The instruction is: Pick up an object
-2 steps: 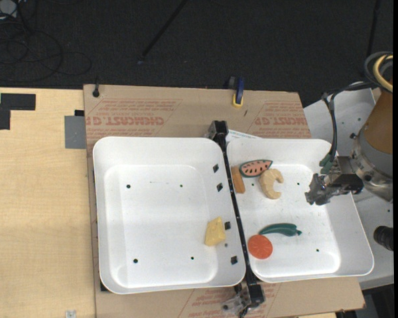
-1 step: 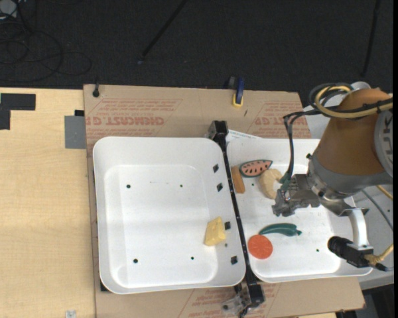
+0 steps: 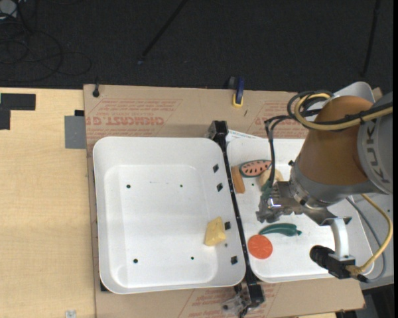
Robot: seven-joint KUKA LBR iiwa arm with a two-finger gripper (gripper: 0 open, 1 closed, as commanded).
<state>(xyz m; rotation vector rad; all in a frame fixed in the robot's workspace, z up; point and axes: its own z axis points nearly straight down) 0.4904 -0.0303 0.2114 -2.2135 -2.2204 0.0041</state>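
My gripper point(image 3: 268, 207) hangs low over the middle of the right bin point(image 3: 288, 267), under the orange-banded wrist. Just below it lies a green curved piece point(image 3: 280, 229), and an orange-red disc point(image 3: 260, 246) rests in front of that. A watermelon slice point(image 3: 256, 168) and a tan block point(image 3: 237, 179) lie at the bin's far left, beyond the gripper. A small yellow bit point(image 3: 276, 175) sits beside the wrist. In the left bin point(image 3: 119, 158), a yellow wedge point(image 3: 215, 232) lies near the right wall. Nothing shows between the fingers.
A black divider point(image 3: 229, 197) runs between the two bins. A blue and yellow clamp point(image 3: 238, 91) stands at the back edge of the cardboard base. The arm covers the right bin's far right part.
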